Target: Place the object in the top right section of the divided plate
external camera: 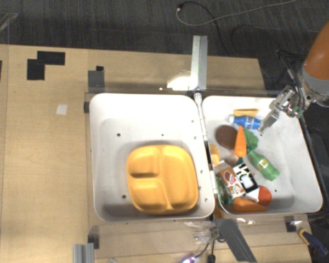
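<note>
We see the two white bins first: the left bin [107, 147] lies well to the left of the claw, and the right bin [301, 163] sits under and below it, with the arm [324, 59] coming in from the upper right, its orange band above the grey wrist. Far to the lower left of the claw, in the left bin, rests the yellow divided plate [162, 178], its sections bare of any object. The claw [270, 119] hangs over the upper part of the right bin, its slim fingers pointing down and left; we cannot tell whether they are parted or closed, and we see nothing between them. Just to its left lies a blue and white bottle [245, 121] with a yellow object [245, 113] beside it. Below and left of the claw we find a brown round object [226, 136], an orange carrot [240, 141] and a green bottle [262, 164]. Farther down lie a printed packet [233, 182], a black and white item [247, 178] and a red and orange piece [253, 200]. Which of these is the task's object we cannot tell; all of them lie in the right bin.
</note>
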